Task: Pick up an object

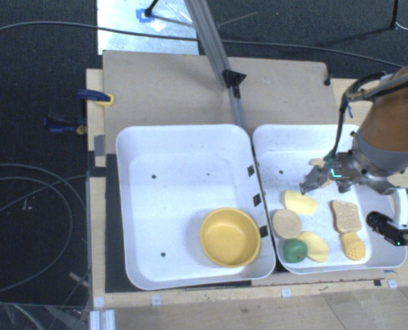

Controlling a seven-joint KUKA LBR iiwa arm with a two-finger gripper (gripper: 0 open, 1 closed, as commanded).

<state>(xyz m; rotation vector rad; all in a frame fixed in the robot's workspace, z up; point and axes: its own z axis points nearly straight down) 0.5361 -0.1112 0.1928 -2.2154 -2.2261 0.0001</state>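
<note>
Camera view, from above and at a slant. Two white bins side by side on the worktop (163, 88). In the left bin (156, 150), a yellow bowl (230, 236) upright near the front right corner. In the right bin (286, 146), a cluster of small food-like pieces toward the front edge: a pale yellow piece (299, 202) just behind a round beige piece (286, 223), a green piece (295, 250) at the front beside a second yellow piece (316, 246), a slice of bread (345, 216) toward the right wall, and a round waffle-like piece (354, 246) in front of it.

Grey arm with orange band (393, 119) reaching in over the right edge of the right bin. Hand (319, 178) low over the middle of that bin, just behind the pale yellow piece, nothing visibly between the fingers. Width of the opening not readable from here: dark fingers too small and overlapping.

Blue clamp (66, 123) at the left edge of the worktop.
</note>
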